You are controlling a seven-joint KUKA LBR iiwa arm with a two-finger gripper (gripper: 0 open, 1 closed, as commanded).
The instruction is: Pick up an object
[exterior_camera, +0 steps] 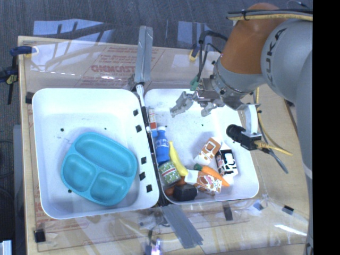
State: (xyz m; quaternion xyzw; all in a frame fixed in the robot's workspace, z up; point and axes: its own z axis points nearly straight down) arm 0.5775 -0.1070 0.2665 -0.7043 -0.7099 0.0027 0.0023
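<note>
My gripper [194,106] hangs over the far part of the right bin [245,187], open, with bare white bin floor showing between its fingers. The objects lie nearer the front of that bin, apart from the gripper. A blue bottle [159,145] lies along the left wall, with a yellow banana [177,161] and a green can [169,173] beside it. To the right are a small brown-and-white carton [210,150], a black-and-white box [228,162], an orange carrot [217,176], a printed carton [209,184] and a black object [185,193].
The left bin [48,116] holds a blue divided plate [100,166]. The ridge between the bins [142,132] carries black clips. The grey arm with its orange band [249,36] and cables crosses the right bin's far right corner.
</note>
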